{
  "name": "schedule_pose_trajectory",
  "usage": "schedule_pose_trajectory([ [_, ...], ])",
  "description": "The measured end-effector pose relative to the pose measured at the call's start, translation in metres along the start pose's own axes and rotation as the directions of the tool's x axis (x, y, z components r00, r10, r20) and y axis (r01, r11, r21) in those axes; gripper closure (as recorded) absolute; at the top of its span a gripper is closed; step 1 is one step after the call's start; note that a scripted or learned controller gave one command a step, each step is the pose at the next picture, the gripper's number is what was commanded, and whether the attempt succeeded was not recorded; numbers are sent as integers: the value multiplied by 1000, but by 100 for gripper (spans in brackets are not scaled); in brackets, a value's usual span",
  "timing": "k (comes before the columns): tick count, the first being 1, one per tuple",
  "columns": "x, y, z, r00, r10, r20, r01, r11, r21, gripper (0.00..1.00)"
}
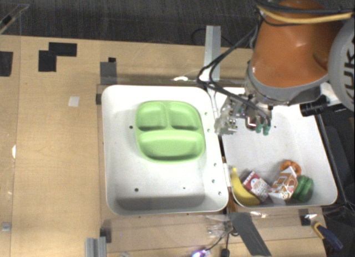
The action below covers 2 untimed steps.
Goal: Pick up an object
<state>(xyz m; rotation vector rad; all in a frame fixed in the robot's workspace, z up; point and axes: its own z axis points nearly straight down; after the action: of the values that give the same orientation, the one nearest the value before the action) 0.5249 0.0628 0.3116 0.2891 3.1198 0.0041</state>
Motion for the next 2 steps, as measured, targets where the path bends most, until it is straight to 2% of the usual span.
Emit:
schedule_pose_trajectory([
  [1,-54,24,12,969,-247,0,247,969,-1,100],
  [2,-100,38,-46,926,-377,4,377,926,-1,100],
])
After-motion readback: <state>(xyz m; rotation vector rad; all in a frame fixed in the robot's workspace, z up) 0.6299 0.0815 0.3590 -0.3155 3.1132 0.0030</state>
